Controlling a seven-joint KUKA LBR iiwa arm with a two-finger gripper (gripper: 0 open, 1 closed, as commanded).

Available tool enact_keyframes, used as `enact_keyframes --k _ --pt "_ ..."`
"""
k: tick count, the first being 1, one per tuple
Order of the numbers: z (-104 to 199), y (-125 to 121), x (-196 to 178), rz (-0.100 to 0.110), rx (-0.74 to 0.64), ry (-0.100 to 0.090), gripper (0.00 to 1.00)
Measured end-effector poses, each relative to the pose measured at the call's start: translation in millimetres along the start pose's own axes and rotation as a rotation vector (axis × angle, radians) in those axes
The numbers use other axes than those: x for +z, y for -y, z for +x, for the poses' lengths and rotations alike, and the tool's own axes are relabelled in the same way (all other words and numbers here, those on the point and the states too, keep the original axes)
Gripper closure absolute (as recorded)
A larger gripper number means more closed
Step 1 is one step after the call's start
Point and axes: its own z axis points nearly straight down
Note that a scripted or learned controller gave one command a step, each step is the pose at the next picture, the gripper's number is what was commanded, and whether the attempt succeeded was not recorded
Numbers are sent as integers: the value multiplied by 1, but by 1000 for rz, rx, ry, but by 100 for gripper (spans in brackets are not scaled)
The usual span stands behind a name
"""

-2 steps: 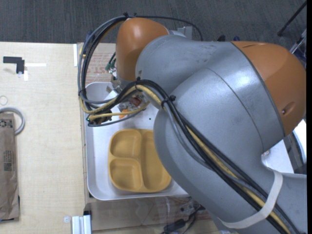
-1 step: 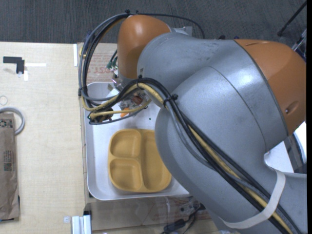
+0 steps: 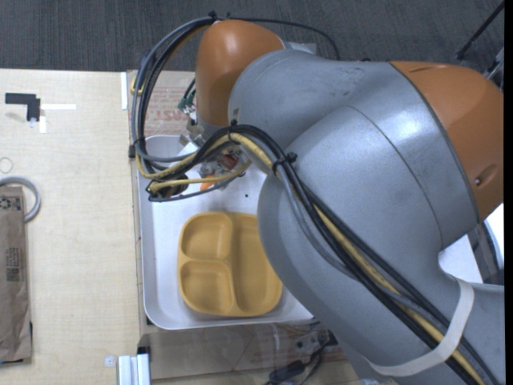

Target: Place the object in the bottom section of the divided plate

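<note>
We cannot make out the gripper's state — the grey and orange arm (image 3: pixel 361 191) and its cable bundle (image 3: pixel 200 163) cover the bin's far end. At six o'clock from the cables, the yellow divided plate (image 3: pixel 228 263) lies in the white bin (image 3: pixel 156 295). We cannot see the object itself.

A yellow divided plate (image 3: pixel 224 265) lies in a white bin (image 3: pixel 160 295), its three compartments bare. The grey and orange arm (image 3: pixel 369 199) leans over the bin's far end, cables (image 3: pixel 192 171) looping beneath it. A brown paper bag (image 3: pixel 14 271) rests on the wooden surface (image 3: pixel 72 175) at left.
</note>
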Motion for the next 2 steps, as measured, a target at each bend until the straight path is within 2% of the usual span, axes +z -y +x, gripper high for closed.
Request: enact_keyframes --k 1,2 --pt "3 4 -68 -6 -203 -7 100" --pt "8 -9 -258 -7 -590 -5 100"
